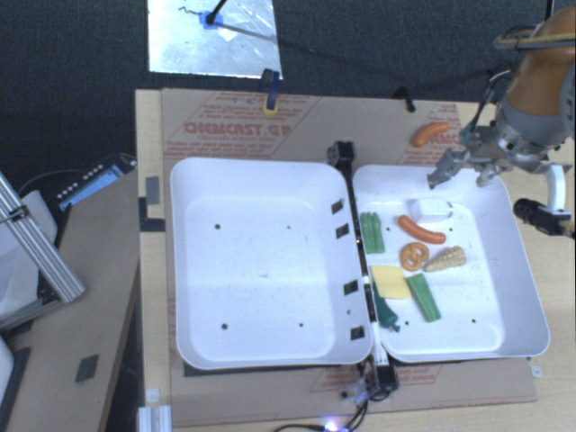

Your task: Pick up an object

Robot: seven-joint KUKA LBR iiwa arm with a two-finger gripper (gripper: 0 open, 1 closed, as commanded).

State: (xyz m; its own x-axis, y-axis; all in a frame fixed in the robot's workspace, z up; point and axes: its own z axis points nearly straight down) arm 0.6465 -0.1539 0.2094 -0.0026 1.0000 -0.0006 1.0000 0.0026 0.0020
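From my seat, the grey arm with its orange band [543, 70] is cut off by the right and top edges. A dark teal piece [385, 313] lies half tucked under the flat yellow slice [389, 282]; I can't identify it.

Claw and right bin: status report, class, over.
Claw open, empty, above right bin's far edge. White block nearest, untouched. Hot dog beside it; nothing blocking.

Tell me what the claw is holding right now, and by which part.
Nothing is held. The claw hangs open above the back edge of the right bin, with only bare space between its fingers; the toy food lies below in that bin.
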